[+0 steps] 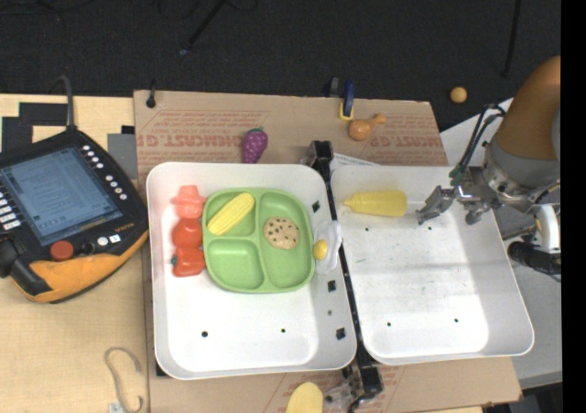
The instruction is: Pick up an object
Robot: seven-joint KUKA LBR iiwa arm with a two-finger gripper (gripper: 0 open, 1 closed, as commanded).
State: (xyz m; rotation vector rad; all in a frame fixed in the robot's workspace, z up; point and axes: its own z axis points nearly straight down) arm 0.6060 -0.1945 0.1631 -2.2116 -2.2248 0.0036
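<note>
A yellow banana-like toy point(375, 203) lies at the back of the right bin point(439, 310). My gripper point(446, 203) hovers at that bin's back right, a short way right of the yellow toy, with nothing seen between its fingers. In the left bin point(238, 338) a green divided plate point(256, 260) holds a yellow corn cob point(229, 211) and a cookie point(282, 233). An orange-red toy figure point(188, 233) lies left of the plate. A small yellow piece point(321, 250) rests at the plate's right edge.
A purple toy point(255, 144) and an orange pear-shaped toy point(363, 126) sit on the cardboard behind the bins. A teach pendant point(64, 210) lies on the bench to the left. A yellow object point(305, 397) sits in front of the bins.
</note>
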